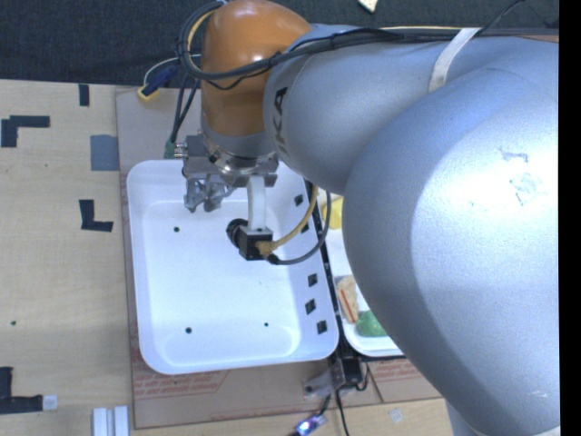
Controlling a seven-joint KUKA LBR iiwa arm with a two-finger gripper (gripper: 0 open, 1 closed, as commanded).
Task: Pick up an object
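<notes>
The things you could pick lie to the right of the hand, in the right bin [379, 345], mostly hidden under the arm [427, 180]. You can see a yellow item [334, 213] just right of the hand and a little nearer the camera. Farther toward the camera on that same side lie a tan-and-orange item [347, 294] and a green item [369, 322], touching or almost touching each other.

The hand [204, 198] hangs over the far-left part of the left bin [154, 339], well apart from all three items, with nothing visibly in it. You cannot tell from this view whether it is open or closed. Just right of the hand and toward the camera, a black fitting [245, 241] hangs on a pale stem with a cable looping off it. Above the hand sits the orange band [241, 53]. Both bins rest on a cardboard sheet [182, 391] on the tan surface [54, 271].
</notes>
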